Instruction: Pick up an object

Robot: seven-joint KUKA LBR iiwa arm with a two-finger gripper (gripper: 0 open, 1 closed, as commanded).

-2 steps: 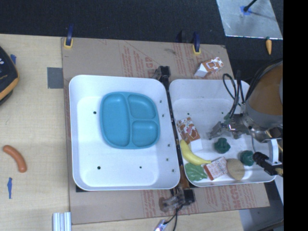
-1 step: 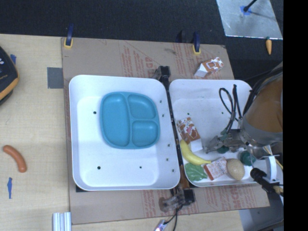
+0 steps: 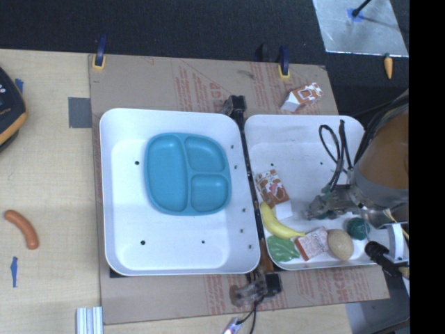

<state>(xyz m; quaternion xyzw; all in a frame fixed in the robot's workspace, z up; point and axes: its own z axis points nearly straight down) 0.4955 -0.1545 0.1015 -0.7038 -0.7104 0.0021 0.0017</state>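
The likeliest failure is a grab that catches nothing or catches two things, because the objects crowd the near edge of the shallow white right bin (image 3: 299,120). Just nearer than the yellow banana (image 3: 274,223) lies a flat green piece (image 3: 280,250). Beside it, to the banana's right, are a red-and-white packet (image 3: 314,242) and then a beige egg-shaped object (image 3: 340,244), each touching or almost touching the next. A closing stroke here could push one item against its neighbour or against the bin wall, and I judge the rounded egg shape apt to roll out of a pinch. A small teal round object (image 3: 358,227) sits further right, close under the arm.

The grey two-finger gripper (image 3: 332,202) is low in the bin, to the banana's right and slightly beyond it, over bare floor, not clearly over any one object. I cannot tell how far open it is or whether it has hold of anything. Beyond it, a black cable loop (image 3: 332,145) hangs along the arm and could snag.

As for contents, the right bin holds all of the above, plus a brown printed snack packet (image 3: 271,188) just beyond the banana. The white left bin (image 3: 111,186), on the banana's left, holds only a light blue divided plastic plate (image 3: 188,172), lying flat toward its far half. Far beyond the banana, outside both bins, a small printed carton (image 3: 302,97) lies on the cardboard.
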